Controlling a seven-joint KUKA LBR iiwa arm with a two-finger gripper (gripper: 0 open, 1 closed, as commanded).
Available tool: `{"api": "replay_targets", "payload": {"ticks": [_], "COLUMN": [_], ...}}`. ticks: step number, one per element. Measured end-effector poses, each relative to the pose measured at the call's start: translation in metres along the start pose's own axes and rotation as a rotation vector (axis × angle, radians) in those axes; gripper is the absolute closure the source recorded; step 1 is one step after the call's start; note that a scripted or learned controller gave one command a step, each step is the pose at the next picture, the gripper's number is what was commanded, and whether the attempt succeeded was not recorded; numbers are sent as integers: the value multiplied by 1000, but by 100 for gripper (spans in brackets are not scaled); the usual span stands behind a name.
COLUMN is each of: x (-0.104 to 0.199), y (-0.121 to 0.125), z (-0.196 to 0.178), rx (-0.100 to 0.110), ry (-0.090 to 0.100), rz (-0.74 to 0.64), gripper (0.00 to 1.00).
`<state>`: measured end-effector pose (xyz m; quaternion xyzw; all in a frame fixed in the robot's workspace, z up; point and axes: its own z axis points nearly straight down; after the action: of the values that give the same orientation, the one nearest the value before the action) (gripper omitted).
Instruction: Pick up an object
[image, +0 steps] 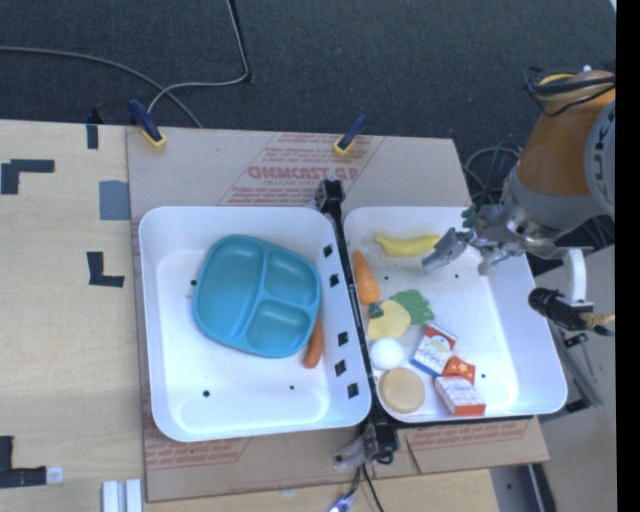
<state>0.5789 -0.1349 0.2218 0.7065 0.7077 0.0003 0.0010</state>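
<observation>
- The tool (470, 252) is seen at the right of the frame, spread wide, nothing held — poised over the right bin (520, 330).
- The banana (407, 243) lies just left of it — likely the target.

The scene is evenly and fairly brightly lit from overhead, with no strong directional beam. The two white bins (160, 330) are the brightest areas and verge on washed out, their floors losing surface detail. Shadows are soft and short: a faint grey one hugs the lower edge of the blue plate (258, 296), and the bin walls shade inward gently. The dark carpet (400, 60) at the top reads grainy. The whole frame is mildly soft and low in resolution; small print on the cardboard (290, 170) blurs, and the arm (570, 140) at the right looks slightly smeared.
</observation>
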Motion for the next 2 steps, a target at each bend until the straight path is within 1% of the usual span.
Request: {"api": "replay_targets", "payload": {"ticks": [1, 2], "x": [-2, 10], "y": [22, 62], "z": [135, 136], "rx": [-2, -3], "ry": [0, 0], "rz": [0, 0], "gripper": [0, 0]}}
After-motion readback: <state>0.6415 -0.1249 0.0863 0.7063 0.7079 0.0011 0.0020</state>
